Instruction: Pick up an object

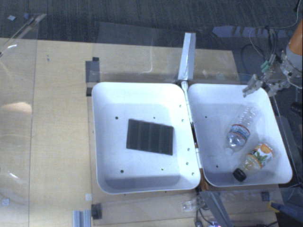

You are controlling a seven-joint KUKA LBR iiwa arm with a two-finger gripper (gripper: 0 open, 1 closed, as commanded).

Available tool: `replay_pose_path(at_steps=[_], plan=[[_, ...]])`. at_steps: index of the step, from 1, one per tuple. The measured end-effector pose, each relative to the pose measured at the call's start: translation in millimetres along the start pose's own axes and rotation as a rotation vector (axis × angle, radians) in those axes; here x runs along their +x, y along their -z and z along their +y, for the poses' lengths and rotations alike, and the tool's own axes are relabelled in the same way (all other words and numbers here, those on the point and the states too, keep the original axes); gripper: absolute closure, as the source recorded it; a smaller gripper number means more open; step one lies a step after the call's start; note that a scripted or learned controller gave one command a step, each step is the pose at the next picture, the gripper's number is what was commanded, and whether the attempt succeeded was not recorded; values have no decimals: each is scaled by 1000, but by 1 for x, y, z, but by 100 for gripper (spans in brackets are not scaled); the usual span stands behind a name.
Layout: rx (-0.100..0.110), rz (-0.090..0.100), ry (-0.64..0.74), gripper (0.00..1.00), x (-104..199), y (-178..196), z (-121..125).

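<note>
While the arm (296, 51) enters from the upper right of the frame, its tool (258, 85) hangs over the upper right corner of the right bin (208, 103), close to that bin's far rim. Whether the tool is open or closed cannot be told from this view; nothing can be made out in its grip. An orange patch of the arm shows at the right edge of the frame, above the tool.

Two white bins sit side by side on the pale wooden table (47, 126), their inner rims meeting near the middle of the frame. Lying in the right bin are two bottles. A clear plastic bottle (239, 130) with a blue and white label rests on its side near the middle of that bin, tilted from upper right to lower left. Just beside it, toward the lower right of the frame, lies a smaller bottle (255, 159) with an orange and green label and a black cap, the cap pointing to the lower left. Both bottles are below the tool in the frame and well apart from it.

Within the left bin (109, 98), a dark, flat, ribbed rectangular pad (150, 136) lies near the centre of the floor, slightly turned.
</note>
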State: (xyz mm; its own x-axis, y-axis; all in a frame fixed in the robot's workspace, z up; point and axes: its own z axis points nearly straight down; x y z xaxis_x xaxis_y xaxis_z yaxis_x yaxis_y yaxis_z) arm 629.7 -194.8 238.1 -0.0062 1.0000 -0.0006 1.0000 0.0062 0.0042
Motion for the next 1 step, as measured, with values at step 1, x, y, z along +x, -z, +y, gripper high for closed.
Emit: replay_pose_path(at_steps=[1], plan=[[-3,-1,26,0,-9,-134,-29]])
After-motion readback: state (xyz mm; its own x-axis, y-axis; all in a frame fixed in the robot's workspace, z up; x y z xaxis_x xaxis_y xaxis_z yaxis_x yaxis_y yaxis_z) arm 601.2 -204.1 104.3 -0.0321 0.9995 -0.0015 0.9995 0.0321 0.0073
